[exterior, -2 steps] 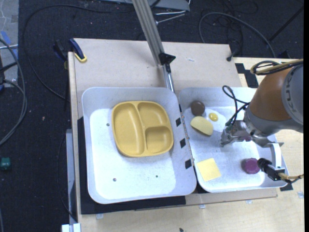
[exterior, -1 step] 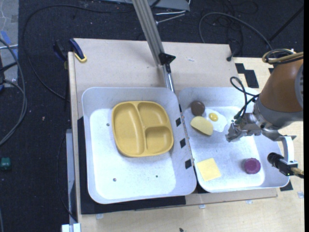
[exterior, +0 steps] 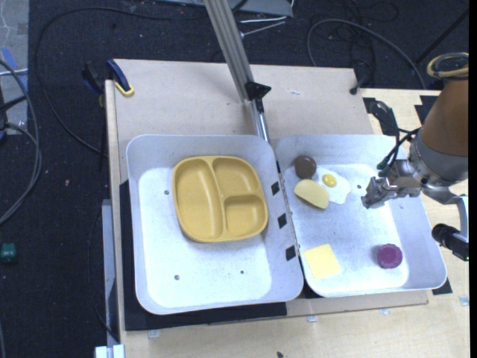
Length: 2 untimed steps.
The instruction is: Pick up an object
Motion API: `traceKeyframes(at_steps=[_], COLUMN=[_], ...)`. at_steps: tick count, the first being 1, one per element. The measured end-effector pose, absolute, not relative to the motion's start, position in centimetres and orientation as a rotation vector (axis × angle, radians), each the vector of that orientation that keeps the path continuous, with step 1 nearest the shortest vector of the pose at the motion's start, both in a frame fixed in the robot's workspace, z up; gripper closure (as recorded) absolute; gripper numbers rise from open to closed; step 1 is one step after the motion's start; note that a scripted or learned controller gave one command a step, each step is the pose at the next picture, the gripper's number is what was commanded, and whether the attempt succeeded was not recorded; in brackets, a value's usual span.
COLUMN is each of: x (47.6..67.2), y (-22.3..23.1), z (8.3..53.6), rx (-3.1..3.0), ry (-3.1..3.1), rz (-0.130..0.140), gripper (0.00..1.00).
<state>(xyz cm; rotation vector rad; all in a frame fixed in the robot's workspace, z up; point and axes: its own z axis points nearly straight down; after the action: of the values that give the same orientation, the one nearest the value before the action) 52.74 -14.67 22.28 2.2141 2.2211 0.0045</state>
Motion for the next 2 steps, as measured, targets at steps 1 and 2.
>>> traceKeyframes(at_steps=[1,2], x=[52.9,53.3], y=[-14.7,-9.8], z=[27.6,26.0], rx=[2.213,2.214], ry=[2.221,2.231], rz=[0.005,0.001], gripper=[1.0,1.0])
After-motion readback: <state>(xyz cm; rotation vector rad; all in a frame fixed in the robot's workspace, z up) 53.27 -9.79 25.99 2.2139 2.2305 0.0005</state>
